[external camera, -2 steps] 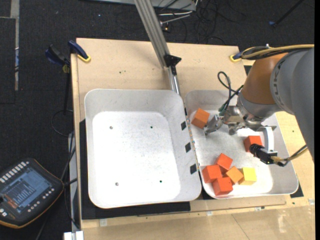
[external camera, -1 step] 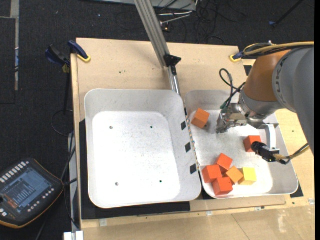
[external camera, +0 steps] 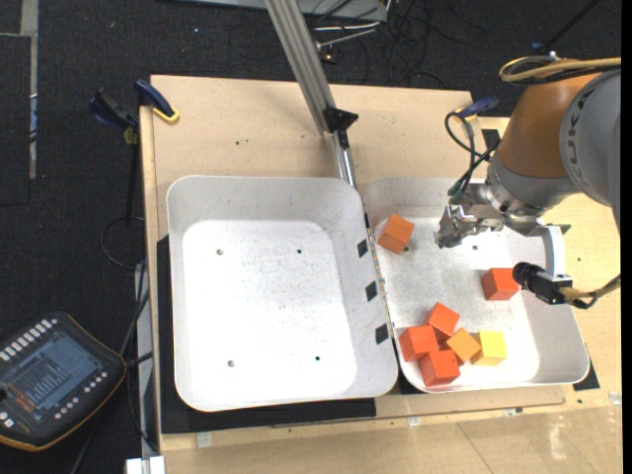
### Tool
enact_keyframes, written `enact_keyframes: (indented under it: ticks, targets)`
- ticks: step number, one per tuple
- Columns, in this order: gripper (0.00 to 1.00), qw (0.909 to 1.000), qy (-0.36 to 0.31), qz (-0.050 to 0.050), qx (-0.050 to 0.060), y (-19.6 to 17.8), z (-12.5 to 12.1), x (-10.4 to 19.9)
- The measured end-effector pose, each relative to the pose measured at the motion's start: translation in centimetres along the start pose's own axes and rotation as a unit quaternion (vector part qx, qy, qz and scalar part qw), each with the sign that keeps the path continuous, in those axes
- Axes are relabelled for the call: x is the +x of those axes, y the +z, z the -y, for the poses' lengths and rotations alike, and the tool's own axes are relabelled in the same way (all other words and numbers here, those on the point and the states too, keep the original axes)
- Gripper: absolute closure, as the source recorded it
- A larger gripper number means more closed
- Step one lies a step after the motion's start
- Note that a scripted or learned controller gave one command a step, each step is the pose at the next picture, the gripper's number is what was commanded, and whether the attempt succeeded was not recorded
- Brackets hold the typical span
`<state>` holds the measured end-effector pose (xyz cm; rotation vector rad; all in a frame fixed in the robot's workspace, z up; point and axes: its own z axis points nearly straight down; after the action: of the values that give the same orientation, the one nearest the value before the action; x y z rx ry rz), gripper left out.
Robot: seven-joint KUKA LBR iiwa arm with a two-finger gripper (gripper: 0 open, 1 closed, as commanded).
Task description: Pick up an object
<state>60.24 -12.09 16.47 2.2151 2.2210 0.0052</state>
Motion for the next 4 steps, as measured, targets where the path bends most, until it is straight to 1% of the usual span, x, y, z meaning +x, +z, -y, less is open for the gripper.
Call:
enact_keyframes:
  ticks: [1, 2, 3, 4]
  targets:
    - [1.00, 1.0000, 0.000, 0.000, -0.001, -5.5, 0.7, 0.5]
    - [1.00, 1.0000, 0.000, 0.000, -0.001, -10.1, 0.5, 0.5]
    - [1.00, 1.0000, -0.002, -0.001, 0.003, -10.1, 2.8, 5.7]
    - [1.00, 1.0000, -0.003, -0.002, 0.004, -9.7, 3.4, 11.6]
